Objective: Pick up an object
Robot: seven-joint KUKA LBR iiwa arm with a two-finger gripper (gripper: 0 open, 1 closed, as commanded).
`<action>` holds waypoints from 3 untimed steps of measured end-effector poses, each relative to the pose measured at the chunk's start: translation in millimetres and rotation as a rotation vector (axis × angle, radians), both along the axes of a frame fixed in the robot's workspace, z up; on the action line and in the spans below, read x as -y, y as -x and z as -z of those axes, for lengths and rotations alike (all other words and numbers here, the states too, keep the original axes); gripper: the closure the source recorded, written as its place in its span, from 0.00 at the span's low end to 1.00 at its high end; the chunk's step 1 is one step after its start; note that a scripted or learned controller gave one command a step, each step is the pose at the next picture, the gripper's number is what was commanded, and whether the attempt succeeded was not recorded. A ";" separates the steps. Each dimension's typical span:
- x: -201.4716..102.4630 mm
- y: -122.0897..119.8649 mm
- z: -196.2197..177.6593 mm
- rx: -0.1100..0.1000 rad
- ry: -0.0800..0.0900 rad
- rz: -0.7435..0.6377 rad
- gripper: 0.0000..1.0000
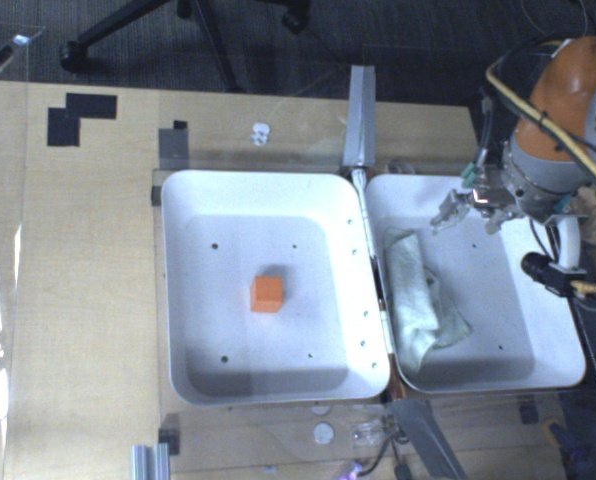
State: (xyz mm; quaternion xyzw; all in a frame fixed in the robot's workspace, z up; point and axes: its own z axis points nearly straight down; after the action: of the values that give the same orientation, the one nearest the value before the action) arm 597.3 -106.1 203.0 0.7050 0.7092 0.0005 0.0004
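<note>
An orange cube (267,294) lies near the middle of the left bin (193,268). A crumpled pale green-grey cloth (418,298) lies along the left side of the right bin (538,368). My gripper (470,214) hangs over the far part of the right bin, up and to the right of the cloth, with its two fingers spread apart and nothing between them. The arm's orange band (568,83) is at the upper right.
A metal divider post (358,118) stands behind the seam between the bins. Black cables (553,273) hang by the right bin's right wall. Black tape marks (78,116) lie on the wooden bench at far left.
</note>
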 end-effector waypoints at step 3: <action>5.5 -12.9 113.4 0.012 0.001 -0.024 0.00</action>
State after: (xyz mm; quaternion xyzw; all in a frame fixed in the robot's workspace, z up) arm 610.3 -111.6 89.6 0.6963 0.7178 0.0042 0.0050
